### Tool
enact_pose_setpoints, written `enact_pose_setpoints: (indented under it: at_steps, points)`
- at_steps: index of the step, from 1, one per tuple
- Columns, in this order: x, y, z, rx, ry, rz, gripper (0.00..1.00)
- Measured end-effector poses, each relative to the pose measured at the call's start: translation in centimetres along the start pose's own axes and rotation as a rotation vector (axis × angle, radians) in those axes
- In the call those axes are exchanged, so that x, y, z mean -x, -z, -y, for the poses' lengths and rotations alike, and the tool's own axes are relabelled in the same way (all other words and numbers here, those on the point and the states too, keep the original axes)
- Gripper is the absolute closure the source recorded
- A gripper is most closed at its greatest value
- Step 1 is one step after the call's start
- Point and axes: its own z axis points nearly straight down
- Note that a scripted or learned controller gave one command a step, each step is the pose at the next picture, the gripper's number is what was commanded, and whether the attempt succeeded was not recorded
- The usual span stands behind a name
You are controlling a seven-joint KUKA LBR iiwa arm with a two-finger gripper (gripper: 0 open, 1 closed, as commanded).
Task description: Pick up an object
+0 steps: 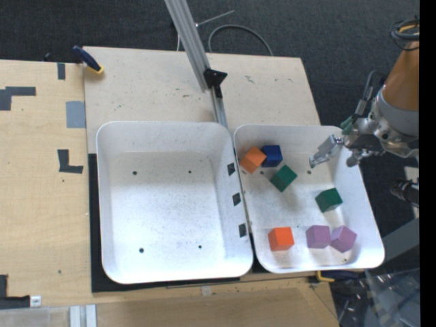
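Observation:
The right bin (361,203) holds several small cubes. An orange cube (253,159) and a blue cube (272,154) touch at its far left, with a green cube (283,178) just in front of them. A darker green cube (329,199) lies mid-right. Along the near side sit another orange cube (281,238) and two purple cubes (317,236) (343,238). My gripper (337,155) hovers over the bin's far right part, open, with nothing between its fingers. It is above and behind the darker green cube.
The left bin (102,182) adjoins the right one along a shared rim. A slanted metal rail (191,36) runs from the top to the bins' junction. A blue-and-yellow clamp (87,58) lies on the bench at the far left.

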Motion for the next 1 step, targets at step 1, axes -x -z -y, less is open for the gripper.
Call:
enact_pose_setpoints:
  at_steps: [1]
  points:
    - [2.16,12.34,4.5,0.01,-0.003,0.004,0.0]
